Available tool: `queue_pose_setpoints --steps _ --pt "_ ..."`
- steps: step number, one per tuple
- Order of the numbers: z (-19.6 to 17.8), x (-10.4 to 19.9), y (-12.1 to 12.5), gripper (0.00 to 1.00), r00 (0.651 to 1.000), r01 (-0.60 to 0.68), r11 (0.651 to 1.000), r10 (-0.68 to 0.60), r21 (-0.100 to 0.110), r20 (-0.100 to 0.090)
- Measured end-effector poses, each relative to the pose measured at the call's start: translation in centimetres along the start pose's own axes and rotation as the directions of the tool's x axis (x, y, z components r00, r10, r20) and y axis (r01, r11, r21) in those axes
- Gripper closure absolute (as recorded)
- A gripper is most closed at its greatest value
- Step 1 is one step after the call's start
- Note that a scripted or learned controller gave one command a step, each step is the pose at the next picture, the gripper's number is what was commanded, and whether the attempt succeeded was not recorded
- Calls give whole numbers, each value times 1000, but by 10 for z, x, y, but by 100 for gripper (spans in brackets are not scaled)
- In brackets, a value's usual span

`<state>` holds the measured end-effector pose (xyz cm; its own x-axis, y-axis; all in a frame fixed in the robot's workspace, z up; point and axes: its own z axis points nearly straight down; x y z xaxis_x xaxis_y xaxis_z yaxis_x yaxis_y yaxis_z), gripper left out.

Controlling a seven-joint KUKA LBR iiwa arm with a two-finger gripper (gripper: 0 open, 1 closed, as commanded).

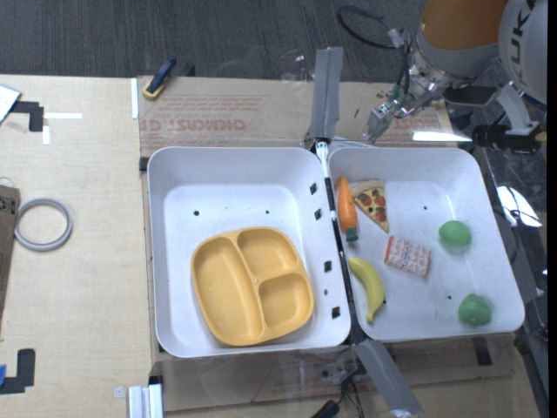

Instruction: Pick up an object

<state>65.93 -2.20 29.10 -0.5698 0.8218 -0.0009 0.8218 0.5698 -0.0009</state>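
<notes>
In the camera view the gripper (pixel 383 120) hangs above the back edge of the right bin (pixel 487 190), near that bin's back-left corner, with the arm (pixel 461 11) rising behind it toward the right. Whether anything sits in the gripper, or how wide it stands, I cannot tell; it is small and seen against clutter. Every candidate lies forward of it, inside the right bin. Nearest are the carrot (pixel 346 205) and the pizza slice (pixel 372 204), side by side close to the bin's left wall, almost straight ahead of the gripper toward the front edge. The carrot's long axis runs front to back, roughly parallel to that wall, so a grasp would likely need to close across it, left to right. Further forward, near the middle, lies a red-and-white packet (pixel 407 256), tilted; the banana (pixel 369 286) curves along the left wall toward the front-left corner, also running mostly front to back. Two green balls sit well apart from the rest: one (pixel 454 234) by the right wall, the other (pixel 474 310) in the front-right corner. The left bin (pixel 174 198) holds a yellow tray (pixel 252 284) toward its front edge. Judged by position, the carrot or pizza slice calls for the shortest move: forward and down.
</notes>
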Motion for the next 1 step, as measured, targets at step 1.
queue_pose_setpoints --steps 1 --pt "62 47 15 100 1000 -22 1000 22 0 0"
